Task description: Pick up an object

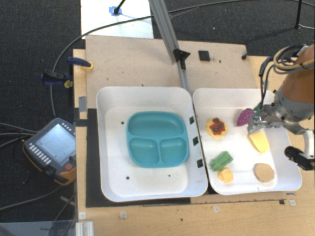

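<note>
Two white bins side by side. Left bin (108, 132): one teal divided tray (157, 139), three compartments. Right bin (236, 100): six toy food items, one each:
- red-yellow round piece (217, 128)
- purple piece (244, 117)
- yellow wedge (259, 142)
- green piece (221, 160)
- small orange-yellow piece (226, 175)
- tan disc (264, 172)

Gripper (260, 122) above right bin, between purple piece and yellow wedge; finger state cannot be told. No legible writing.

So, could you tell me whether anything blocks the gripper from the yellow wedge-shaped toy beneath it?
Nothing visible does: the gripper hangs directly over the yellow wedge-shaped toy; the purple toy lies off to the side.
</note>
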Controlling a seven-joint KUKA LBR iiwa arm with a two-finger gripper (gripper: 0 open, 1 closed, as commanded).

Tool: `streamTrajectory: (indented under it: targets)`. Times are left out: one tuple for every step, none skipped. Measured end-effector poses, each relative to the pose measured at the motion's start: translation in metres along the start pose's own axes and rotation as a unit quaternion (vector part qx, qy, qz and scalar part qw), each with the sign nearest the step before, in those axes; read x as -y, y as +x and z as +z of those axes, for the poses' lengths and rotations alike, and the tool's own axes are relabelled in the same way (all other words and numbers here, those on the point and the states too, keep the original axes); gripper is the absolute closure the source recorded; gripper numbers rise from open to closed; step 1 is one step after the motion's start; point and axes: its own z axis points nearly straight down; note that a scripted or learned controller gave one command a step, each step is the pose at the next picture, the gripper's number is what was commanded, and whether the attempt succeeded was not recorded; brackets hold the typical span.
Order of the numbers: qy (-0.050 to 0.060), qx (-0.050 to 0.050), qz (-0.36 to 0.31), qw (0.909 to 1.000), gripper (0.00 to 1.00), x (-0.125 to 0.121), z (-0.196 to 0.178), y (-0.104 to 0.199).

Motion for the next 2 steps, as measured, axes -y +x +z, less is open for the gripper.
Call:
streamTrajectory:
  targets:
    - [0.0,0.0,0.0,1.0,1.0,-0.002,-0.043,0.002]
    - [0.001,-0.001,-0.003,1.0,1.0,-0.011,-0.052,0.06]
